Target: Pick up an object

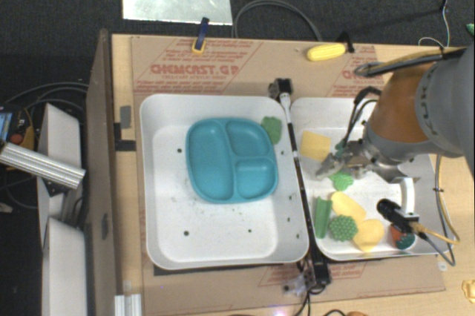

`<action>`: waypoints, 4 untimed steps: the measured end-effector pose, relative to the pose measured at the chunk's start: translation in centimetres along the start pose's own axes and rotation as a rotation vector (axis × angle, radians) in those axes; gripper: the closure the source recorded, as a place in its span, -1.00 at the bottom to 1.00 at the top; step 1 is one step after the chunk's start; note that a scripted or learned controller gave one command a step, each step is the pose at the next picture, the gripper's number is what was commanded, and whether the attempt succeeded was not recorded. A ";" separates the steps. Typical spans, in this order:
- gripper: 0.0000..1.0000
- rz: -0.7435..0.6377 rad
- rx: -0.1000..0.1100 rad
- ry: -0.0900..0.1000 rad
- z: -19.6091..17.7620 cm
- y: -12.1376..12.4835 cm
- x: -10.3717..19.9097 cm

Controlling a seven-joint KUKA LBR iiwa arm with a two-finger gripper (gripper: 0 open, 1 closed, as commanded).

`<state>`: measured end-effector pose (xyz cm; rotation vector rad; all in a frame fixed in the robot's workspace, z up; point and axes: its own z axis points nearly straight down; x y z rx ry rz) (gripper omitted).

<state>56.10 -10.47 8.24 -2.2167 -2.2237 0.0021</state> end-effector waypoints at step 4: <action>-1.00 0.003 -0.005 0.000 -5.3 -1.3 0.0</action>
